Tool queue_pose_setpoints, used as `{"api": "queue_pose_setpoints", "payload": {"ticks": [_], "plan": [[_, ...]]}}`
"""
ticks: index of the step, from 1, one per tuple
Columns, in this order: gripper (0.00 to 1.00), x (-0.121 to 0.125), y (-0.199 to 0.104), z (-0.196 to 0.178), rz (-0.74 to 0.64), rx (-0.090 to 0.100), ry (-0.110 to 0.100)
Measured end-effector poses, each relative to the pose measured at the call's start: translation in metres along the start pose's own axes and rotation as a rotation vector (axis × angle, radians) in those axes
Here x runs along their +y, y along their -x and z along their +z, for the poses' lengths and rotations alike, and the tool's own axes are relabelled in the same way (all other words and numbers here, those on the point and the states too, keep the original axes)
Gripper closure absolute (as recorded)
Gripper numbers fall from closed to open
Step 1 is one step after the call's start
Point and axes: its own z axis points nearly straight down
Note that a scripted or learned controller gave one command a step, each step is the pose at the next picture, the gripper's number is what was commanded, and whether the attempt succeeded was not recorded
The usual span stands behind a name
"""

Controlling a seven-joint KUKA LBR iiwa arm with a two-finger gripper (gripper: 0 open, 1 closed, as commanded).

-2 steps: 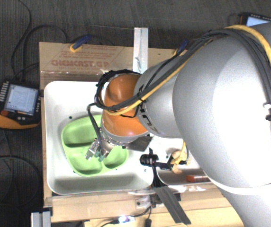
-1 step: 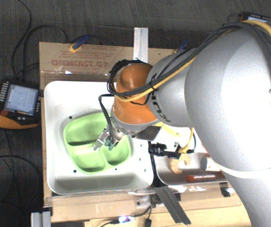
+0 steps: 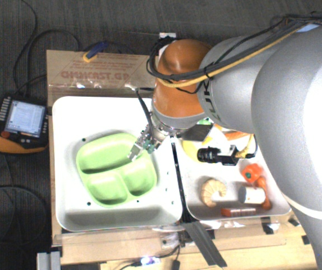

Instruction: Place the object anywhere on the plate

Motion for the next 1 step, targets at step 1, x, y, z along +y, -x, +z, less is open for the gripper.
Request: {"api": "queue_pose_setpoints", "payload": {"ticks": [1], "plan": [[1.0,0.0128,-0.0624,0.0708,0.099,-0.011,0.023]]}}
